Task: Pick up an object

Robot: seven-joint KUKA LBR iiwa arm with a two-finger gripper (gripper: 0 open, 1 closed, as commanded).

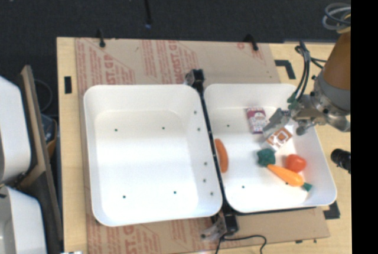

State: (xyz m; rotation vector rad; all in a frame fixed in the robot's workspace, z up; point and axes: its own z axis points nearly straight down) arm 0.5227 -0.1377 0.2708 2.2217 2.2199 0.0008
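The gripper [282, 124] hangs low over the right bin [236, 199] near its right edge, jaws apart just above a small red-and-white packet [279, 138], probably so that it can close on it.

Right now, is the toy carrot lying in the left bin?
No, the carrot lies in the right bin, near its front corner.

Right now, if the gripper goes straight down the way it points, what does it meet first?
Probably the small red-and-white packet, just under the gripper in the right bin; depth is unclear from this view.
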